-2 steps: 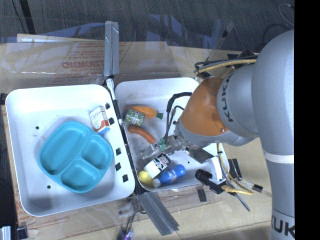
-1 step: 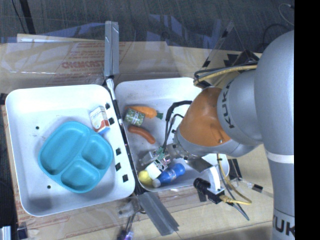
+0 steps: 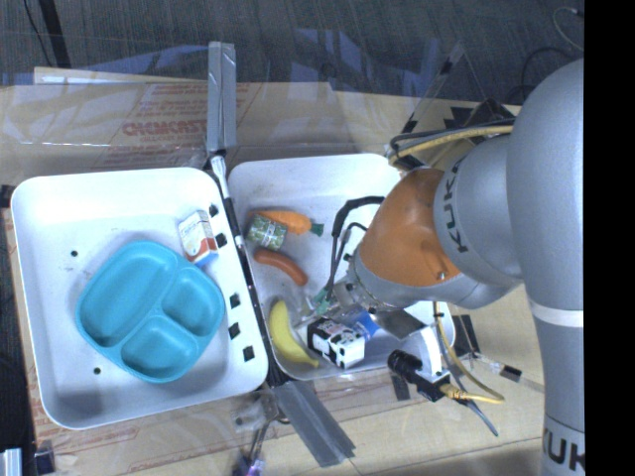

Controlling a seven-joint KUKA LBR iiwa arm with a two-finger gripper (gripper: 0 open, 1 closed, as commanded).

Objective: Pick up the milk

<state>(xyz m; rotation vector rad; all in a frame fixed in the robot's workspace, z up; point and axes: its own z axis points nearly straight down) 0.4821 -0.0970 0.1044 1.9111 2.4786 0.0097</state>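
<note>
Milk carton (image 3: pixel 195 234) lies in left bin (image 3: pixel 40 266), frame centre-left, touching blue divided plate (image 3: pixel 149 310).
Likely light, thin-walled, crushable; smooth sides may slip, so grip across flat faces gently. Claw (image 3: pixel 342 330) low in right bin (image 3: pixel 298 181) near banana (image 3: pixel 285 335); whether apart or together, cannot tell.

Two white bins (image 3: pixel 60 385) are seen. One blue tray (image 3: pixel 149 310), one carton (image 3: pixel 195 234), one carrot (image 3: pixel 283 222), one sausage (image 3: pixel 280 265), one banana (image 3: pixel 285 333) and one can (image 3: pixel 266 232) are counted.
</note>
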